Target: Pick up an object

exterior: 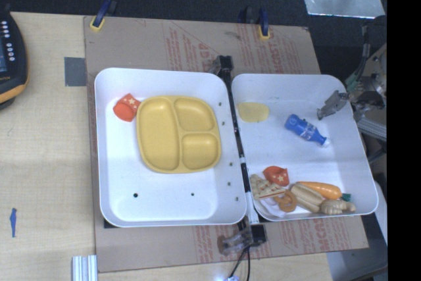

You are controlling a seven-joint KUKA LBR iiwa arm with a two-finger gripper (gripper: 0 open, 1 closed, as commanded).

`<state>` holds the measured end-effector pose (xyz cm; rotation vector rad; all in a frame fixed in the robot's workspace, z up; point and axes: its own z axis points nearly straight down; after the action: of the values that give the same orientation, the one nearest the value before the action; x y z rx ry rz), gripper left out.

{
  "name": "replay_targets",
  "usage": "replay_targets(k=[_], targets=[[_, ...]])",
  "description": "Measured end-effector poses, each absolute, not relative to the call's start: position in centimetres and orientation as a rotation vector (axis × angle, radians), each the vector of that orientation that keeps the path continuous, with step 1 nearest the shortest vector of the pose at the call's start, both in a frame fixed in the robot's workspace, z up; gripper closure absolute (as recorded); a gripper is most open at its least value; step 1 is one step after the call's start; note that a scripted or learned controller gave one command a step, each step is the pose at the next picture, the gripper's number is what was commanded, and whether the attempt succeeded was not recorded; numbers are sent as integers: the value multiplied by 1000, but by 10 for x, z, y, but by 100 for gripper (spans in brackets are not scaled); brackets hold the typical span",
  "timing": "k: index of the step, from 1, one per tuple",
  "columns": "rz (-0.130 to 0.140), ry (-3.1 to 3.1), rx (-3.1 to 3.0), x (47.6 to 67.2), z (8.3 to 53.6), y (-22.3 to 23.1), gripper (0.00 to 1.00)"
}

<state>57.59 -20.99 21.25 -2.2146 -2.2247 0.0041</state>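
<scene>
The gripper hung at the right edge of the right bin, reaching in from the right, its grey metal tip low over the bin's far right part. Whether it was open or closed could not be told from this angle; nothing showed in its grasp.

Just left of the gripper, and a little nearer, a blue bottle lay on its side on the bin floor, apart from the tip. Further left, close to the bin's left wall, sat a pale yellow round piece.

Along the near wall of the right bin the other toys were crowded together: a red piece with a white mark, a tan waffle-like piece touching it, a small orange-brown round piece, an orange carrot, and a beige roll-shaped piece lying just under the carrot. A knobbly beige piece lay at the right end of the heap.

In the left bin a yellow divided plate with three compartments lay in the far half, and a red-orange piece sat touching its left rim. Both bins rested on a brown cardboard sheet held by clamps at its far edge.
</scene>
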Motion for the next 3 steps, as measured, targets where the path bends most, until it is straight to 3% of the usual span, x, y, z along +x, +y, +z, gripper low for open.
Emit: replay_targets(k=[1,2,3], targets=[[6,-2228,-2207,651,95,-181,0],[10,-2219,-2211,584,91,-173,0],[6,-2225,-2215,587,103,-174,100]])
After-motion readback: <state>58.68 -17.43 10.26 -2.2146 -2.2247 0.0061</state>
